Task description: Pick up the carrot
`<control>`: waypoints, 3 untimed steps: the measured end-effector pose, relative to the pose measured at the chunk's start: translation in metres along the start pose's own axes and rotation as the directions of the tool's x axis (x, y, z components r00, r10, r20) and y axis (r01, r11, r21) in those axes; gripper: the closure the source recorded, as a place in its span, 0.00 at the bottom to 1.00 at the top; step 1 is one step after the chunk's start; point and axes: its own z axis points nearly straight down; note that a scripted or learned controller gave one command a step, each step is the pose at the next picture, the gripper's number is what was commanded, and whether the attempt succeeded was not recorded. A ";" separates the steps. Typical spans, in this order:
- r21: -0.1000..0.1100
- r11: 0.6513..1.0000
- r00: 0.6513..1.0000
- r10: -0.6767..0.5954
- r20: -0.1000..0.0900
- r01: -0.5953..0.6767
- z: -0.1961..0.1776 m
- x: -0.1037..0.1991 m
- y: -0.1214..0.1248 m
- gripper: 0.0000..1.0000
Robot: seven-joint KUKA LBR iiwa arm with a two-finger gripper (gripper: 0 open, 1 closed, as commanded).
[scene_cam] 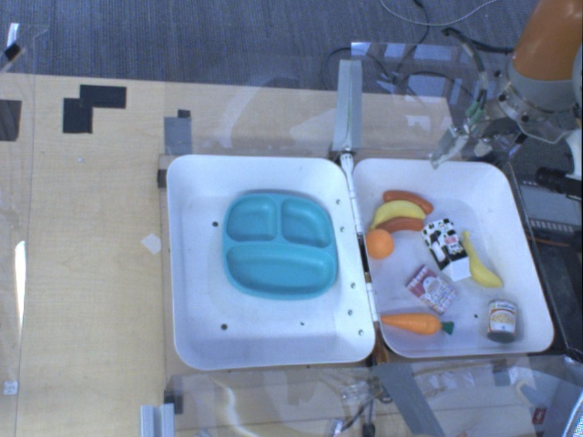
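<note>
Carrot (413, 323) lies at the near edge of the right bin (519, 209), wrapped snack (431, 288) just behind it | end effector (463, 135) hovers over the far rim (grip state unreadable, nothing visibly held) | risk: descent clips snack or bin wall.

A robotics lab, not a home: a pale wooden bench (82, 244) on grey carpet (182, 16) carries two white bins (196, 335) clamped by metal brackets (346, 107), black tape markers (91, 106) on its top, loose cables (410, 3) trailing behind, and a grey-and-orange robot arm (549, 39) reaching in
</note>
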 end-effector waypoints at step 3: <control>-0.004 0.664 0.664 -0.747 0.005 0.747 0.154 0.055 -0.023 0.00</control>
